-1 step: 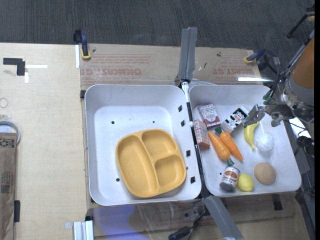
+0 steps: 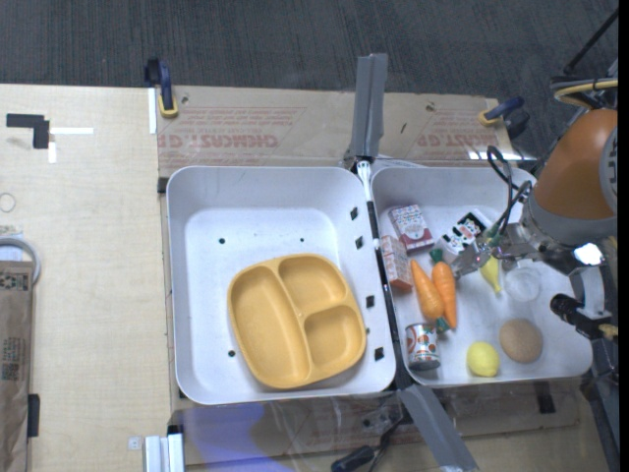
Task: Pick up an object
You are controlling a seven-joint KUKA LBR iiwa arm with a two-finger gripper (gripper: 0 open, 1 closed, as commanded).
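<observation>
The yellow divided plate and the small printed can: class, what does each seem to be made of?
The yellow divided plate looks like moulded plastic: one even colour, rounded ridges, dull sheen. The small printed can seems to be metal, judging by its silvery rim, with a printed label; it could be a toy replica.

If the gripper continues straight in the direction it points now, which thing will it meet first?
The gripper points toward the view's left, so it would probably meet the upper end of the carrots first, which lie just beyond it in the right bin. Height is hard to judge from above, so it might pass over them.
</observation>
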